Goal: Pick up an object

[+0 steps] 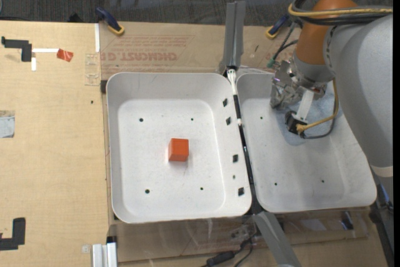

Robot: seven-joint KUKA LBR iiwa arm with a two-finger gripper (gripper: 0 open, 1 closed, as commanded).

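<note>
Camera view from above: an orange block [179, 150] is seen lying near the middle of the left bin [125, 197], well apart from the gripper [289, 110], which is held low over the right bin [350, 194] near its far left corner; whether the fingers are apart or together cannot be told; for a sound pick, the gripper should probably be carried across the divider, centred over the block, squared to its faces, and lowered straight.
</note>
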